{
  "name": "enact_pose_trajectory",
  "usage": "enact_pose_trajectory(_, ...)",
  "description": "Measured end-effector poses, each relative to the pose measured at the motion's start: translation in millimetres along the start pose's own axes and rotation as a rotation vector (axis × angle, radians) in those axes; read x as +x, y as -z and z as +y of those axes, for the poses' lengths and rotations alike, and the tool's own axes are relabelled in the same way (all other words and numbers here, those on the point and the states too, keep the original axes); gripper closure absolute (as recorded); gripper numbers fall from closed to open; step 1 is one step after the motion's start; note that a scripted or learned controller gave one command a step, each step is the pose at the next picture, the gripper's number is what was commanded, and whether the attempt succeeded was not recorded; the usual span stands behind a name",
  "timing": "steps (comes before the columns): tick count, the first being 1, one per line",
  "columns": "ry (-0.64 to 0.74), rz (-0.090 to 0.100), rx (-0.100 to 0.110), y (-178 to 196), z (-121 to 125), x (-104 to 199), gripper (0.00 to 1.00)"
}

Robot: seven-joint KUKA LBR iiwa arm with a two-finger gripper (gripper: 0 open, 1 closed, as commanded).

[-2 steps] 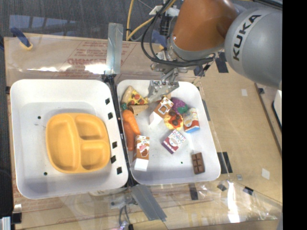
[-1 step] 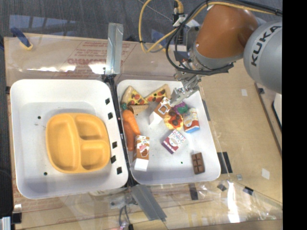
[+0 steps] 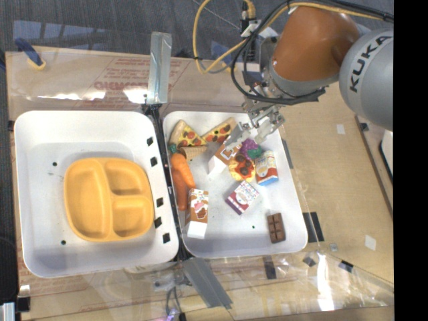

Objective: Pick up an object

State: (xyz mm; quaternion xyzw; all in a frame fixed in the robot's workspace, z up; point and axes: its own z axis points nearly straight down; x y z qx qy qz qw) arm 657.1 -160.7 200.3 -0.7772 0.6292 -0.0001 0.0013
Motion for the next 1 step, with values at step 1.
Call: enact_pose_trajectory(1, -0.06, 0.001, 0.0, -98.7, 76.0, -24.9, 0.0)
